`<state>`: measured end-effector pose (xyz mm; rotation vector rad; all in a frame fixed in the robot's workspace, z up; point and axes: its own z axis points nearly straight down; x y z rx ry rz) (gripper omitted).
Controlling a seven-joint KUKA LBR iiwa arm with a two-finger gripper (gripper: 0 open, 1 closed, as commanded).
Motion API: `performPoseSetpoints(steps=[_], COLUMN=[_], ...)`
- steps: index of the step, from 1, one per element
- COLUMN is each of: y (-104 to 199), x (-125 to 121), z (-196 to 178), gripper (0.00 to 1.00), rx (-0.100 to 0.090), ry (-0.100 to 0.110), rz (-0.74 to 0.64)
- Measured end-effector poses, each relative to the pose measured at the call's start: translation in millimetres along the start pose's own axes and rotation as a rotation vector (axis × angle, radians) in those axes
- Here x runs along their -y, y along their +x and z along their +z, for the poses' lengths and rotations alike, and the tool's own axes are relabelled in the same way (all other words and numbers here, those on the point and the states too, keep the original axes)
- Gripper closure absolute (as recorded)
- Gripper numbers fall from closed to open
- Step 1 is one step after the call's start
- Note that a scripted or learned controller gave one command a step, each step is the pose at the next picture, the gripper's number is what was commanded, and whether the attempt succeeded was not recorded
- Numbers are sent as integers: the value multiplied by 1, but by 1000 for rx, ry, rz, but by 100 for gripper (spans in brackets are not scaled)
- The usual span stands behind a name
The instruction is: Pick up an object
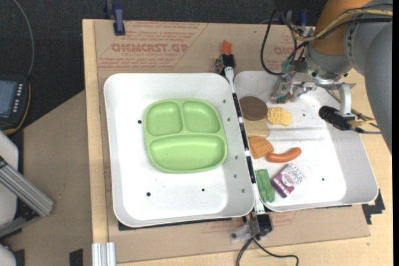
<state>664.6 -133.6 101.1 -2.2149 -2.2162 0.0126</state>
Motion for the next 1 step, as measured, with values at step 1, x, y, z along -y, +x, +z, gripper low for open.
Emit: performPoseSetpoints(steps=[1], y=[-15], x=[46], z=[-48], gripper=[100], rx=[1], ry=[-12], rz=[3])
